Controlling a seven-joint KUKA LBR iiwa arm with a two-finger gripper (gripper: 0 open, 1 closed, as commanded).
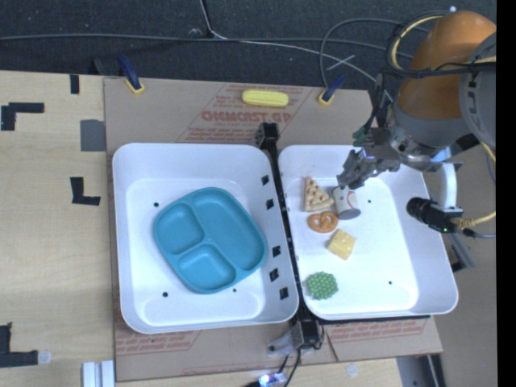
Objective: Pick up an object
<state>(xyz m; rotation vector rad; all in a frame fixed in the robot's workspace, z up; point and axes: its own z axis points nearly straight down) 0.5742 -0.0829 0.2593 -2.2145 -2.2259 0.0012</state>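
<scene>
The two white bins [129, 216] look like smooth, shiny plastic. The blue tray [209, 239] looks like smooth plastic too, less shiny. Under them lies flat brown cardboard [177, 111], dull and papery. The table [48, 240] looks like pale, matt wood.

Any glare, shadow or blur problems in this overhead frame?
Camera view: light is even; the white right bin is bright, yet its rim reads. The blue tray casts a soft shadow in the left bin. The gripper and small food pieces look soft, low in detail.
</scene>
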